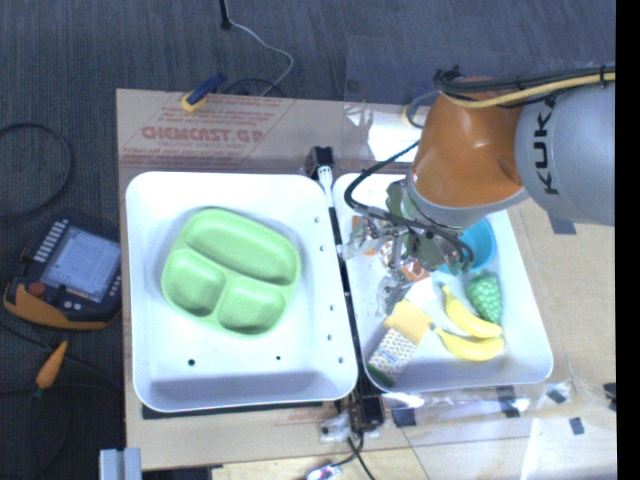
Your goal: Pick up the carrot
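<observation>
- Carrot (392,252) sat in right bin (530,353), an orange sliver showing between the gripper's metal parts, mostly hidden by the arm.
- Gripper (402,268) was down in the right bin over that orange bit; whether it was apart or together I could not tell.
- Near it lay a yellow block (408,319), banana (465,330), green grapes (486,296), blue bowl (480,240) and a grater (389,353).
- Left bin (160,368) held a green divided plate (232,270).
</observation>
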{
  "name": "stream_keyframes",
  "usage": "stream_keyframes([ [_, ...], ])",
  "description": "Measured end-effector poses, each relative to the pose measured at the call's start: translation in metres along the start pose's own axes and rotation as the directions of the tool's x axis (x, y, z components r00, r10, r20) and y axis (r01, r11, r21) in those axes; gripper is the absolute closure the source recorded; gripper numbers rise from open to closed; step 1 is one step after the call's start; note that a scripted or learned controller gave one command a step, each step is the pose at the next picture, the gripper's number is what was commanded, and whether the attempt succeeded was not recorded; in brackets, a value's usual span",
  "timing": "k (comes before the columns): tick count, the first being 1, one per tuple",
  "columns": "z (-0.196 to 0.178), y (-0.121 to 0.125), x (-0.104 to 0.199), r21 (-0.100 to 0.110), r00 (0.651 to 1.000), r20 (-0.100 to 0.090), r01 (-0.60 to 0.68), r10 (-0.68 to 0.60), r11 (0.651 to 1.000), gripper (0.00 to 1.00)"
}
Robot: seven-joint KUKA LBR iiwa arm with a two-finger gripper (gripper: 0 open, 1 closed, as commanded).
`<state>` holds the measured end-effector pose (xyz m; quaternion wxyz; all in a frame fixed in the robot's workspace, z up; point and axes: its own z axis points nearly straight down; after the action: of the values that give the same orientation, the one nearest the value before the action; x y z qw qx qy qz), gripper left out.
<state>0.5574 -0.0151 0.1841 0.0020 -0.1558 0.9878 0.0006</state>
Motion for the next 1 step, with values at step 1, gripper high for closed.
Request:
stream_keyframes([
  [1,-0.0002,-0.0457,0.0719,0.001,0.979,-0.004,0.203,-0.203,0.979,0.0],
])
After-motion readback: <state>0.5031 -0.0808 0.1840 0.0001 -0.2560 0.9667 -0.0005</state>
